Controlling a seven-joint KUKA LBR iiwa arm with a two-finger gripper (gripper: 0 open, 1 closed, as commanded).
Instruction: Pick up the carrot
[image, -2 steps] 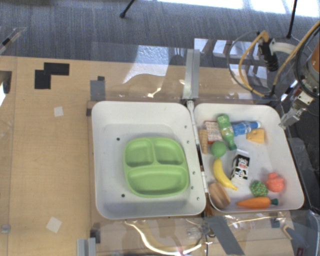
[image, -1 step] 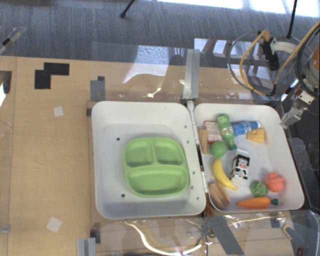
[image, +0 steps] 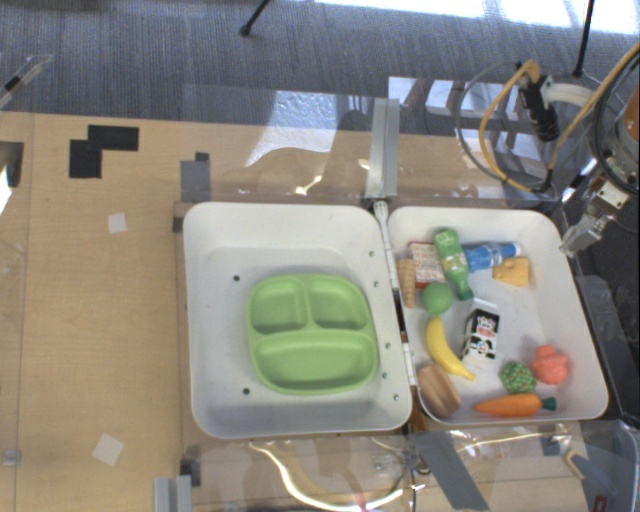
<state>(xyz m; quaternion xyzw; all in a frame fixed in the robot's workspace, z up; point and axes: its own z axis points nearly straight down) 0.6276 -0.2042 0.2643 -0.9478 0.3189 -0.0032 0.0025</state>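
We see the orange carrot (image: 510, 405) lying flat along the near edge of the right bin (image: 585, 330), just beside a green broccoli piece (image: 517, 377) and a banana (image: 443, 348). The left bin (image: 210, 300) holds a green divided plate (image: 311, 333). The arm (image: 610, 150) sits at the far right edge, well apart from the carrot.

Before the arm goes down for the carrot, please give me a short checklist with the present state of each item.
1. Carrot lies in the right bin, near its front wall: ok.
2. Carrot top uncovered: ok.
3. Free room around it: not ok, broccoli sits right behind it and the tomato is close.
4. Gripper above the carrot: not ok, it is at the bin's far right corner.
5. Jaws open: cannot tell.
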